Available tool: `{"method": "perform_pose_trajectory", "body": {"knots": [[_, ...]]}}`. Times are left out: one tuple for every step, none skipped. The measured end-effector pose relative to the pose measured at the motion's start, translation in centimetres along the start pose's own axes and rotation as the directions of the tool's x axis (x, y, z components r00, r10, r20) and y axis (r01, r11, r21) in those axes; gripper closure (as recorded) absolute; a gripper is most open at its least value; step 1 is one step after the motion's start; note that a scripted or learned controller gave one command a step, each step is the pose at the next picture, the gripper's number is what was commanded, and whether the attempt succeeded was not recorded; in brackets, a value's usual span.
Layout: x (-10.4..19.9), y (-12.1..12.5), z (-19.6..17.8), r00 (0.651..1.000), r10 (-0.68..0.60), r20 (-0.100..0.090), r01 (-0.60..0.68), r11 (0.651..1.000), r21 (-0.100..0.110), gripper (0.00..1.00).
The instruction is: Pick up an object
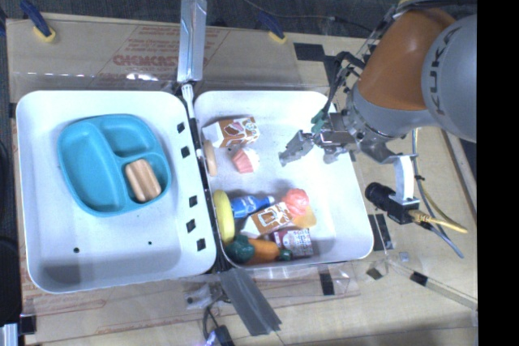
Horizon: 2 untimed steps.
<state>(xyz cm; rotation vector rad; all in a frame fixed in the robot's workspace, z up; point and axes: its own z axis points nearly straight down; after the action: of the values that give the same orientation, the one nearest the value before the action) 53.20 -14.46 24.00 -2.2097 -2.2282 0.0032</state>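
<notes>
My gripper [293, 151] hangs over the middle of the right bin [340, 207], its grey fingers pointing left with nothing seen between them. A brown and white carton [233, 131] lies to its upper left, with a small pink piece [244, 162] just below it. Along the bin's front lies a heap: a yellow banana [223, 215], a blue and white bottle [250, 204], an orange carton [273, 218], a pink-red fruit [297, 199], a small can [297, 240], a carrot [263, 248] and a dark green piece [238, 249].
The left bin [49, 255] bears a blue divided plate [97, 162] with a hot dog bun [143, 179] in its right compartment. A tan piece [210, 159] lies by the divider wall between the bins.
</notes>
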Motion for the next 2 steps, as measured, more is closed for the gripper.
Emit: {"method": "perform_pose_trajectory", "body": {"knots": [[-6.0, 3.6, 4.1, 1.000, 0.020, 0.002, -0.020, 1.000, 0.002, 0.00], [-0.4, -0.5, 12.3, 0.999, 0.038, -0.001, -0.038, 0.999, 0.005, 0.00]]}}
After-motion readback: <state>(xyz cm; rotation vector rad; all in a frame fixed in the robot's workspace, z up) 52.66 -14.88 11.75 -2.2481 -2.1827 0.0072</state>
